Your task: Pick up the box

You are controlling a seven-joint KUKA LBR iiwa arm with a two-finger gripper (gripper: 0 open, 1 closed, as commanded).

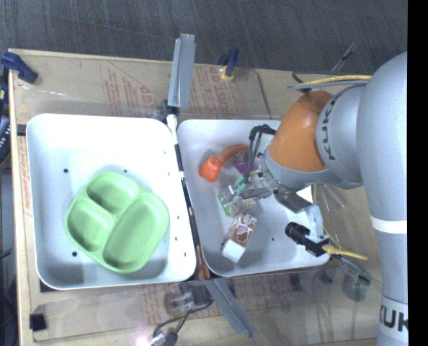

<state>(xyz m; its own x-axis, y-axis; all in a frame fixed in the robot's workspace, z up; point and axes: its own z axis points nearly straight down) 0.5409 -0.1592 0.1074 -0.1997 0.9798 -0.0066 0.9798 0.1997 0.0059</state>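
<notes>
1. Gripper (246, 187) is hanging low over the middle of the right bin, just above the clutter; its finger spread cannot be told from this angle, and nothing is visibly sitting between the fingers.
2. Shallow white right bin (272, 262) is showing bare floor along its near edge and its left wall; the grey arm with the orange band (304, 139) is covering its far right part.
3. Small patterned box with a white end (238, 240) is lying tilted near the front of the right bin, just below the gripper and apart from it.
4. Orange funnel-shaped toy (215, 164) is lying upper left of the gripper, near the dividing wall.
5. Shallow white left bin (48, 143) is holding a green three-compartment plastic tray (118, 220), with open floor around it.
</notes>
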